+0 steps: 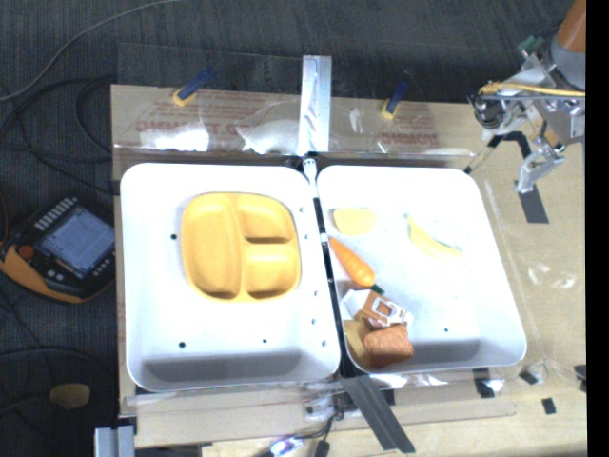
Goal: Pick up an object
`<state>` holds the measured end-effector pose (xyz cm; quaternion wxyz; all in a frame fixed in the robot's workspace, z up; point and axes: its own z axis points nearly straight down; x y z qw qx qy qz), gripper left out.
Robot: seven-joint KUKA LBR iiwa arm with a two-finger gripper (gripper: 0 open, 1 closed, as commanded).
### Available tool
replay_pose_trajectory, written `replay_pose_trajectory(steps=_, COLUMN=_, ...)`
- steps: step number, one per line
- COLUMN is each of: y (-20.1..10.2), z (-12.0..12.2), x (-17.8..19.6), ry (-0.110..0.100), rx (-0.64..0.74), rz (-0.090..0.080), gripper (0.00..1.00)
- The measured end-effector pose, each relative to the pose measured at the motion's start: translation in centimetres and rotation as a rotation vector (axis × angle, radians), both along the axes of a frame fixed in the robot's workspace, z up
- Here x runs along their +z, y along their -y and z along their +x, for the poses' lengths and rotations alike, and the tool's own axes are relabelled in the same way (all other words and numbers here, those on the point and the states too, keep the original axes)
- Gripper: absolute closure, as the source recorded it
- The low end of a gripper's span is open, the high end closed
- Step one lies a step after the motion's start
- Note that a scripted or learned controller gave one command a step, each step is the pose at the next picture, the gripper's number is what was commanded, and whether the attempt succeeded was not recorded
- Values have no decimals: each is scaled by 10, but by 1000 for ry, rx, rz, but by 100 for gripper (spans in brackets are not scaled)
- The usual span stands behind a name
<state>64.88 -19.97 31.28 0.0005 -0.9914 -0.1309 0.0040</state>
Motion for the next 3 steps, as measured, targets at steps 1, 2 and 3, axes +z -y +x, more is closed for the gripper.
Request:
replay_pose_trajectory(steps=1, y=1, z=4, x=-184, ry=-3, rx=-29, rz=1, gripper=0)
replay_pose_trajectory(steps=2, y=11, z=-12, x=-224, ry=12, rx=71, rz=17, gripper=0)
replay_pose_trajectory(steps=3, y=-2, z=-19, x=-225, ry=13, rx=-57, rz=-1, gripper=0)
